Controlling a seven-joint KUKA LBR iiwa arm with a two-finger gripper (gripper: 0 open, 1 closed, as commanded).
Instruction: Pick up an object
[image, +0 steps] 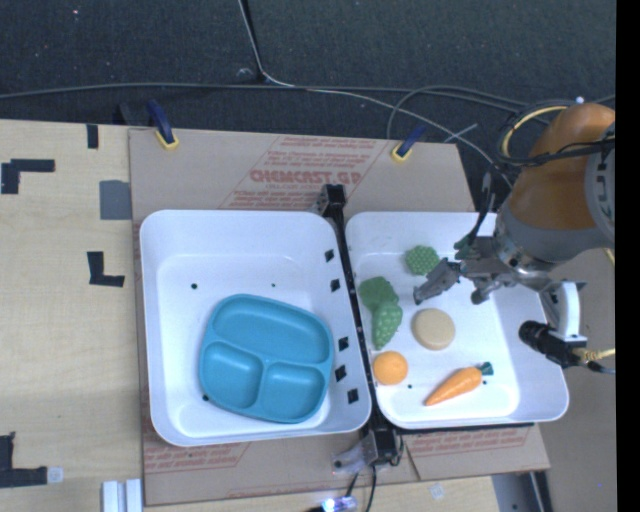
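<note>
Camera view has our jaws (456, 281) hovering over the right bin (540, 405), spread open, nothing between them. Left finger points toward the bin's middle, right finger sits further right, toward the arm.

Closest pick looks like the beige puck (434, 328): it lies just nearer to us and slightly left of the jaws, apart from them. Small broccoli (421, 260) sits just beyond and left of the jaws. Big broccoli (380, 307) is further left against the divider, orange (390, 367) near-left, carrot (458, 385) along the near edge. Left bin (160, 240) holds only a blue tray (265, 357).

For a clean pick, we'd go for the puck: it's round, low and isolated. We should centre the jaws over it before descending, keep them wide, and go low enough to catch its sides, or they'll likely skid off the top. The big broccoli nearby could get nudged if we come in off-centre.
</note>
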